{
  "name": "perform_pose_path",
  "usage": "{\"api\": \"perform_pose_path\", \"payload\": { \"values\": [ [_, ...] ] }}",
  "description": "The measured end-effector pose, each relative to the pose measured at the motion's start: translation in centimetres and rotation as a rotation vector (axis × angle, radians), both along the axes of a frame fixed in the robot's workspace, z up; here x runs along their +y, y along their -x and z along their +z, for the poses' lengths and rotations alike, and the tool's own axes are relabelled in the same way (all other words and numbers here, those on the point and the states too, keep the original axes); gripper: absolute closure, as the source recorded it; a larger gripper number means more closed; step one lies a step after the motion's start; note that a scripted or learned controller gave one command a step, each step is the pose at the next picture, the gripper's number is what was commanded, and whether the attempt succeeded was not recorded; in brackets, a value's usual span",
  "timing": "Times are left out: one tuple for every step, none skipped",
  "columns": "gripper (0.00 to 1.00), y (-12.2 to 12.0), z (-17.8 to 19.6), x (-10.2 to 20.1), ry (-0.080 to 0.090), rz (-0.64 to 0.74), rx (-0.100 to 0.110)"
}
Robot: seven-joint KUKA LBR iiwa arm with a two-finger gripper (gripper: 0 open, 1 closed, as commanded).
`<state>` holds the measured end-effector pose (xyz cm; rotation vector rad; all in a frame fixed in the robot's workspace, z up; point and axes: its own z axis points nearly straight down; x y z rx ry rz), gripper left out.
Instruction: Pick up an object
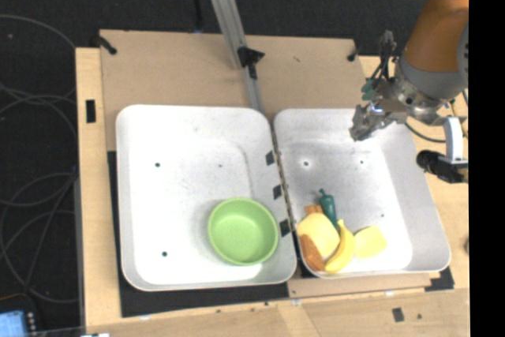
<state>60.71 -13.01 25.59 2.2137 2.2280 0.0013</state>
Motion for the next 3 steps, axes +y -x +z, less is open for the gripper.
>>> {"api": "perform_pose_path", "payload": {
  "values": [
    [1.00,-1.0,-1.3,5.1,0.000,-0.001,0.002],
    [1.00,-2.3,-1.9,9.2,0.001,-0.004,0.000],
    [1.00,-3.4,-0.9,15.0,-0.002,0.002,-0.002]
  ]
}}
